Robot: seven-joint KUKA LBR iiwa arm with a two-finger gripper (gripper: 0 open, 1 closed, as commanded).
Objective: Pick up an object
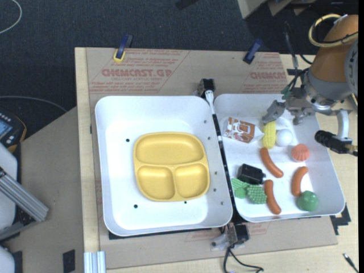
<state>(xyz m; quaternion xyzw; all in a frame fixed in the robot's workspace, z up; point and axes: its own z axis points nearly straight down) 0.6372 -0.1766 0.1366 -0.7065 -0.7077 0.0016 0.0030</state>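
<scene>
My gripper (285, 114) hangs over the back of the right bin (335, 178), its two grey fingers (272, 113) spread open with nothing between them. Just below it lie a yellow corn cob (270, 134) and a white egg (283, 136). Further forward are an orange-pink ball (300, 152), three sausages (272, 162) (298, 181) (272, 197), a black block (250, 173), a green leafy piece (242, 187) and a green ball (307, 200). A red-and-white snack packet (239, 129) lies left of the corn.
The left bin (111, 152) holds a yellow divided plate (170, 165). A black divider (219, 147) runs between the bins. The arm's grey body and orange band (335, 44) rise at the right, with cables beside them.
</scene>
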